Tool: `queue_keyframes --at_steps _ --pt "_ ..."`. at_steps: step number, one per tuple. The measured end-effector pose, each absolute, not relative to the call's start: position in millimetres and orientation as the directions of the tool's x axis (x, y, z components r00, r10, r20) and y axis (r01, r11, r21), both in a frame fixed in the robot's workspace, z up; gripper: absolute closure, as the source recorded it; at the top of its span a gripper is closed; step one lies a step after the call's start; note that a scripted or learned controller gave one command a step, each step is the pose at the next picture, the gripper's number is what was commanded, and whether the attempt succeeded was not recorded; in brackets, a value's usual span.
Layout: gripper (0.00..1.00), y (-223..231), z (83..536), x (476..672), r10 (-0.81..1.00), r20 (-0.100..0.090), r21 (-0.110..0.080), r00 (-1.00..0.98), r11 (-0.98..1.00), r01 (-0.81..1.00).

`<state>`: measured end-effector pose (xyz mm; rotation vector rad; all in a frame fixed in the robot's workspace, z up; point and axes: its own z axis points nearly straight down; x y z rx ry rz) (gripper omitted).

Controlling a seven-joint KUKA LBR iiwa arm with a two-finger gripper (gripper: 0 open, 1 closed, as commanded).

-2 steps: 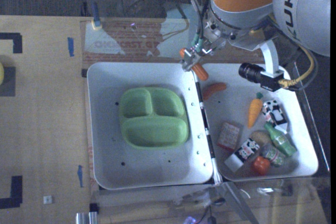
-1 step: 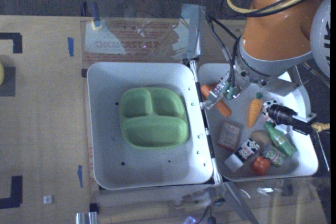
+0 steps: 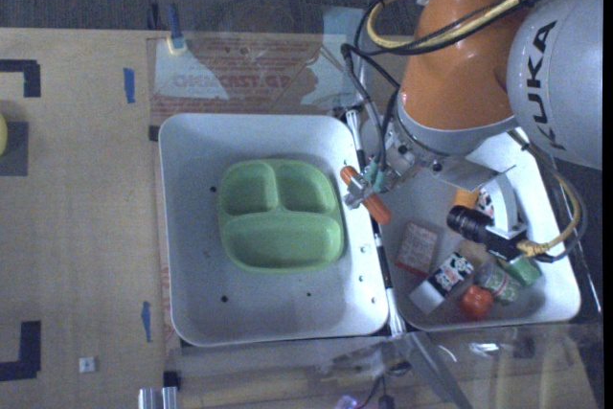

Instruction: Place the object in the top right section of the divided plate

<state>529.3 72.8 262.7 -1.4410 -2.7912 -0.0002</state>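
Here the claw (image 3: 356, 187) hangs just beyond the plate (image 3: 281, 214), off its upper right corner, above the rim between the two bins. It is closed on an orange carrot-like stick (image 3: 374, 202), pinched near the stick's upper end. The stick's long axis slants away from the plate, down and to the right, its free end toward the right bin (image 3: 565, 297). My guess is the grip is high so the lower end clears the bin wall. The plate's top right section (image 3: 310, 185) is bare, close beside the claw. Small packets (image 3: 418, 247) and toys lie well beyond the plate.
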Motion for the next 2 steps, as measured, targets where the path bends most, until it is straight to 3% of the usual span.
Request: queue_keyframes --at_steps 1,2 --pt "1.00 63.3 270.8 573.2 0.871 -0.002 0.003 -0.491 0.491 0.871" --pt "1.00 130.2 241.8 580.5 0.790 0.000 0.001 -0.613 0.613 0.790"
